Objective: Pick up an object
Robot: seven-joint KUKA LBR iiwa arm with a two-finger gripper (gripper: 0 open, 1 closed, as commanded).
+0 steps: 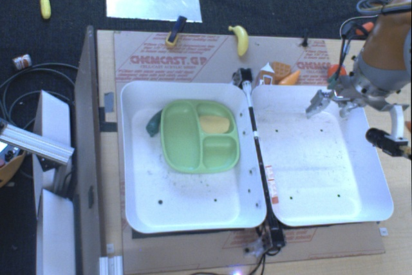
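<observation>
Green and divided into compartments, the plastic tray (198,145) was the landmark: it sat in the left white bin (145,206), with a yellow block-like piece (214,123) resting in its upper right compartment and a dark teal object (154,123) touching its left rim. These two were the likeliest things to pick. The tool (328,102) hung well to the right of the tray, over the upper edge of the right white bin (360,203), and nothing lay between its spread fingers; it looked open and unladen. To do the step well, the arm would need to cross the dividing rail (255,138) just right of the tray, centre over the yellow piece, and descend straight, keeping the fingers clear of the compartment walls. On the desk beyond the tray lay a small banana (241,39).
</observation>
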